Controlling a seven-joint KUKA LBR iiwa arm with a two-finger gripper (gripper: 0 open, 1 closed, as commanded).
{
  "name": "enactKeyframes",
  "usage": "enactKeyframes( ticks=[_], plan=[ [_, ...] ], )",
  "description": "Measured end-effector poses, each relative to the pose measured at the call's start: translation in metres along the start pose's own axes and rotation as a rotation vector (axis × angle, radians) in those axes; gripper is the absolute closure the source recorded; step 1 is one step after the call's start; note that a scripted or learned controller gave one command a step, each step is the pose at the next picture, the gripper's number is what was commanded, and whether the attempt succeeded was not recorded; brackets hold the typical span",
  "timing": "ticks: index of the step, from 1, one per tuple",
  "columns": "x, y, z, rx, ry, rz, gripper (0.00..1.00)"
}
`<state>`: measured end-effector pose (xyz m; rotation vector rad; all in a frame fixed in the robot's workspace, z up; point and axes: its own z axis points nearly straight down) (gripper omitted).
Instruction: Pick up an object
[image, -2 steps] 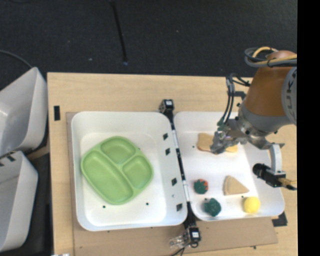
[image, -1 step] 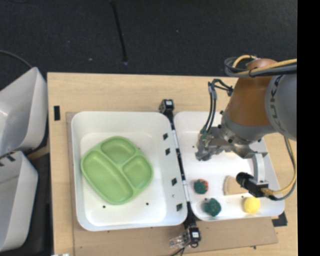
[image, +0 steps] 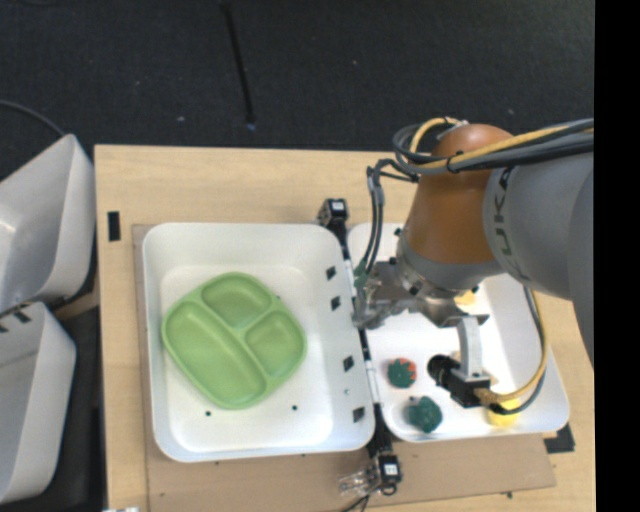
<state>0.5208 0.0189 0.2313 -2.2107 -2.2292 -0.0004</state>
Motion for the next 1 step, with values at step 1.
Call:
enactKeyframes(
  ticks=[1],
  plan=[
    [0.0551,-0.0186,-0.0034,0.001,0.000,-0.001,1.00]
  ],
)
